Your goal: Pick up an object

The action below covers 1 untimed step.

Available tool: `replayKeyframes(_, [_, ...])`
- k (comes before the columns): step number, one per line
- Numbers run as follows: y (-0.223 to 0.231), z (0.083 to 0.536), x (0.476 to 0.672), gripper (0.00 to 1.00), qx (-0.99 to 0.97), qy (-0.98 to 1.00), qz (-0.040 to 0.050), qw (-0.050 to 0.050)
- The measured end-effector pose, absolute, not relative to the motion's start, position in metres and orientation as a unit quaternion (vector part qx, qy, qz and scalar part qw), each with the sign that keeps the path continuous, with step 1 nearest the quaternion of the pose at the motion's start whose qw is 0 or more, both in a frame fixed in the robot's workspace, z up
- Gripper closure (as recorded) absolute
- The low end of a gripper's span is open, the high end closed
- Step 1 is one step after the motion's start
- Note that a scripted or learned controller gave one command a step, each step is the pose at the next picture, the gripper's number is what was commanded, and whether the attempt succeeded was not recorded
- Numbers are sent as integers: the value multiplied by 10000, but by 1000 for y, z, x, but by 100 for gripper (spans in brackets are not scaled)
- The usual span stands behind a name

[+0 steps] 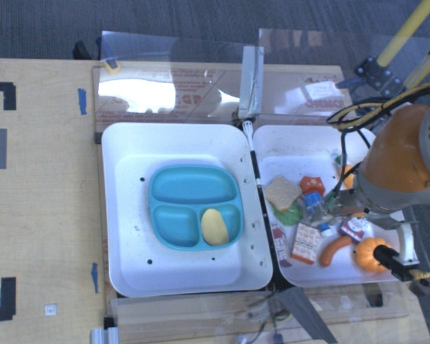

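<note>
The right bin [294,138] holds a jumble of toy food. There is a tan bread slice [279,190], a red piece [312,185], a green piece [292,214] and a small blue item [314,203]. Nearer the front lie a red-and-white carton [305,244], a reddish sausage [332,250], an orange fruit [368,254] and a small white packet [355,228]. My gripper [338,205] hangs low over the right side of this pile, beside the blue item, under the orange-banded wrist [398,160]. Nothing shows between its tips.
The left bin [122,192] carries a blue divided tray [193,205] with a yellow oval object [214,226] in its lower right compartment. A clear plastic wall [172,84] stands behind both bins. The divider [258,192] separates them.
</note>
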<state>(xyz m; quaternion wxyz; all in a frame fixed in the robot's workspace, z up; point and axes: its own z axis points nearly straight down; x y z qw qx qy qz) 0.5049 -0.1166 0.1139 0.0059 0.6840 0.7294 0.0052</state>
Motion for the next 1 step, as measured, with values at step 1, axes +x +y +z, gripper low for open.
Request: replayKeyframes(1, [-117, 113, 505, 0, 6839, 7295, 48, 53])
